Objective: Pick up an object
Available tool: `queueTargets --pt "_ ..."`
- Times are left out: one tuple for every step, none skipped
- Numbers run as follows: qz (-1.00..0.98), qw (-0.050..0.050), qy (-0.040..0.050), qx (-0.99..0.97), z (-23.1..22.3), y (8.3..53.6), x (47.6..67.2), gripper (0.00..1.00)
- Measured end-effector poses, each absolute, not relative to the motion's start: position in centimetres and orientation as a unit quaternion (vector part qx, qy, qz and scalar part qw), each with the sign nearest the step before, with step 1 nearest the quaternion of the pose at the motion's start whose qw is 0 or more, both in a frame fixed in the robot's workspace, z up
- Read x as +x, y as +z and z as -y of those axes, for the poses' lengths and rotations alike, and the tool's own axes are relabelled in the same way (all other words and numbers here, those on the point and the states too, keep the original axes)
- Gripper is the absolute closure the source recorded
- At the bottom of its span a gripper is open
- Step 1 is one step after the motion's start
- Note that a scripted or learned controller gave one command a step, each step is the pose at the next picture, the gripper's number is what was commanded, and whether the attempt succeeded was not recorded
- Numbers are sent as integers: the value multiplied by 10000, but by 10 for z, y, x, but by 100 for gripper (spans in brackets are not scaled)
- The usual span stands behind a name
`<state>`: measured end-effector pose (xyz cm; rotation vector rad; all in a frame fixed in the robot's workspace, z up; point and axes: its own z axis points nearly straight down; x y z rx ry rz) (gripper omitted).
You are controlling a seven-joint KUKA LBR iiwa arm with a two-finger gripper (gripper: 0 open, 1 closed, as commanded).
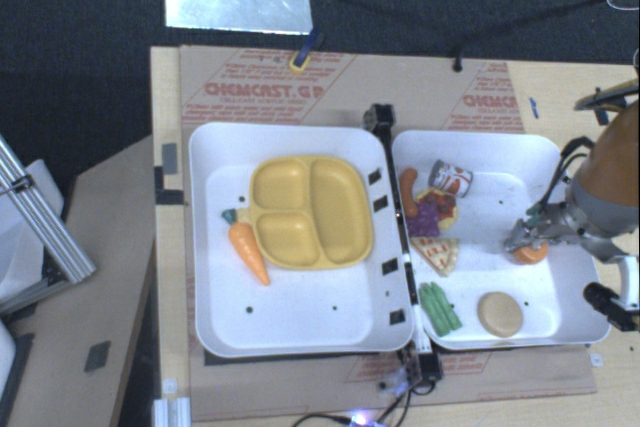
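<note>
Gripper (527, 237) is low at the right-centre of the frame, down in the right bin (500, 160), tip right at a small orange piece (533, 253), which lies by that bin's right wall. To do this step well, I'd say: keep the tip centred over the orange piece, settle fully to the bin floor before closing, and lift straight up w/o dragging toward the wall (the piece looks flat and low, so a shallow grab would likely slip off). Jaws: can't tell how far apart they stand, the metal tip is a blur from this angle, and can't tell whether the piece is gripped or just touched. It sits partly under the tip, that much reads. Moving outward: a round tan biscuit-like disc (500, 313) lies below and left of the gripper, near the bin's lower edge, w/ green beans (438, 306) further left. Toward the bin's left side, a waffle wedge (437, 253), purple grapes (434, 213), a small can (451, 179) and a sausage (409, 189) are clustered. Left bin (220, 315) holds a yellow divided plate (310, 212) and a carrot (248, 253), well apart from the action.
</note>
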<state>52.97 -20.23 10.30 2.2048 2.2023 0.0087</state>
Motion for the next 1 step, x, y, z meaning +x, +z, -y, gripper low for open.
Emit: queueTargets --pt "-7085 19 11 7057 197 148 528 100"
